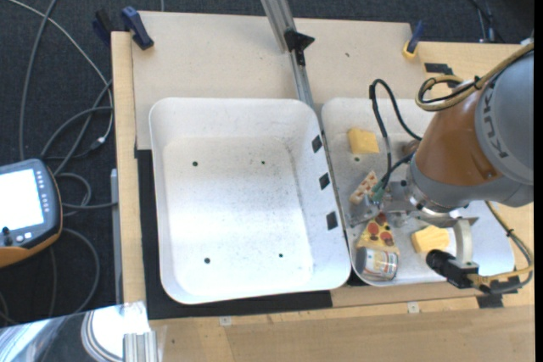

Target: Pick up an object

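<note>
Crowding the can (pixel 377 261), the small clutter (pixel 373 208) and yellow block (pixel 430 239) risk a missed or double grab; pincer (pixel 392 201) state cannot be told under the arm.

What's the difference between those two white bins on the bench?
The left bin shows a bare, speckled floor with a few dark dots; the right bin holds small items, among them a yellow block and a can. The arm hangs over the right bin, hiding much of it, while the left bin lies in full sight. Both are shallow, white, round-cornered, and sit side by side.
</note>
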`<state>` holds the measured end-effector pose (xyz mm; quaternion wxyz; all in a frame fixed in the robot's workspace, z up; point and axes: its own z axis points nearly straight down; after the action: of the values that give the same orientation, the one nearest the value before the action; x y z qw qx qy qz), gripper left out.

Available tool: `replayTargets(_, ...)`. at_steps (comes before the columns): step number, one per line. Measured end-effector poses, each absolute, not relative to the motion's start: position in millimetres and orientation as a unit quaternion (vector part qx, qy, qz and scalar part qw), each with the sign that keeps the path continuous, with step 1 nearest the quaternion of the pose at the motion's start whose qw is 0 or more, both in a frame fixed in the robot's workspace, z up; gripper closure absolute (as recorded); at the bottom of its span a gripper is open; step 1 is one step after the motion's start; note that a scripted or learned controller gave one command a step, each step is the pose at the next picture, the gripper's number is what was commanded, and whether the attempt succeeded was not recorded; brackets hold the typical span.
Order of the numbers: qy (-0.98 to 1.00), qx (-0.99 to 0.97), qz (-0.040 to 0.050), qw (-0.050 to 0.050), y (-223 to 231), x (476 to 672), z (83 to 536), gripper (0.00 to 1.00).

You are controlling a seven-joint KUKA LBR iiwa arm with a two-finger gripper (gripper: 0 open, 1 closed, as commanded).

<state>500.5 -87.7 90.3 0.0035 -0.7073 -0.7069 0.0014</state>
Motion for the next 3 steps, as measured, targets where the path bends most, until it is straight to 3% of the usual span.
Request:
replayTargets(1, -0.707, -0.707, -0.0006, 0.001, -87, 502.0, 103, 1.00)
replayTargets(3, -0.708, -0.706, -0.0021, -0.003, -99, 502.6, 206, 1.00)
